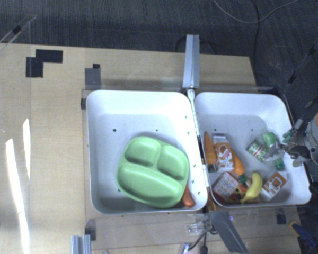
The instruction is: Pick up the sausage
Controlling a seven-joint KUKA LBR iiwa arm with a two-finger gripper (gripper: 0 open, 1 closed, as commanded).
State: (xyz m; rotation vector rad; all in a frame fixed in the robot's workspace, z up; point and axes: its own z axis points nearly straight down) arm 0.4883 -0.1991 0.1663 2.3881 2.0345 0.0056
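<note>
1. Since the task's thing lies in the other bin from the gripper, we fix that relation first. What we judge to be the sausage, a short reddish-orange cylinder (187, 198), sits in the near right corner of the left white plastic bin (98, 142). It lies against the divider wall and is partly tucked under the edge of the green three-compartment plate (152, 171).
2. We locate the grey two-finger gripper (287, 144) at the far right side of the right white plastic bin (238, 107), just beside a green-and-white packet (262, 146). The sausage therefore lies to the gripper's left and nearer the camera, well apart from it, across the whole right bin and the divider.
3. We read the sausage's long axis as running roughly away from the camera, along the divider; most of its length is hidden by the plate, so we treat this as a judgement.
4. We cannot tell whether the gripper is open or closed; it is small and blurred at the frame edge. We see nothing held in it.
5. We note a long orange carrot-like item (208, 148) against the divider in the right bin; we judge it a likely false target.
</note>
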